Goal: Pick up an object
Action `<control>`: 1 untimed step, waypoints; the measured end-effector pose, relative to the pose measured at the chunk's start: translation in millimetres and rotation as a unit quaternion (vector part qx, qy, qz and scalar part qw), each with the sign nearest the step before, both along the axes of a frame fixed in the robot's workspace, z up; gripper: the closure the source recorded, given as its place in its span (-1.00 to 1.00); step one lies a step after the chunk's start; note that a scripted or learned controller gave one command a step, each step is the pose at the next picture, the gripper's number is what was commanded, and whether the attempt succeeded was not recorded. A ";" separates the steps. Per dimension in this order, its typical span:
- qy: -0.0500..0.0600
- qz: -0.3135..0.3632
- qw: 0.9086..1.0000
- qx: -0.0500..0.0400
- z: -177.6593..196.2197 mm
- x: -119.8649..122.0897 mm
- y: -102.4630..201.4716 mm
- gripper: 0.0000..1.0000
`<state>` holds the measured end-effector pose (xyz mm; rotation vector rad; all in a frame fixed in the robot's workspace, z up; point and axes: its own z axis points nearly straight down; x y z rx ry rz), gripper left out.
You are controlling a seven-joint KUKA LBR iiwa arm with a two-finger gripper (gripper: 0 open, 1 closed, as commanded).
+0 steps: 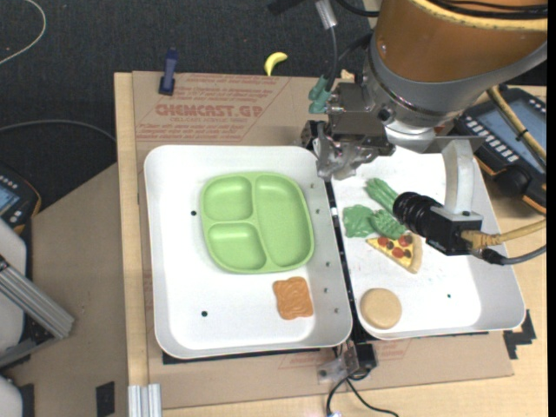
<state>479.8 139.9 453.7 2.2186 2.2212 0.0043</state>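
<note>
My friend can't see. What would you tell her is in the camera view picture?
A robot arm's gripper hangs over the far end of the right bin, which holds green toy vegetables, a pizza slice and a round tan biscuit. The left bin holds a green divided plate and an orange-brown toy food piece.

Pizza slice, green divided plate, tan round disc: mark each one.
pizza slice [398, 249], camera view, on its topped middle.
green divided plate [280, 215], camera view, on its large right compartment.
tan round disc [380, 307], camera view, on its centre.
</note>
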 end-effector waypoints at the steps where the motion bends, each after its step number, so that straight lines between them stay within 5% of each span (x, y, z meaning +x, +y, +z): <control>1: -0.001 0.000 1.000 0.000 10.2 0.5 0.4 1.00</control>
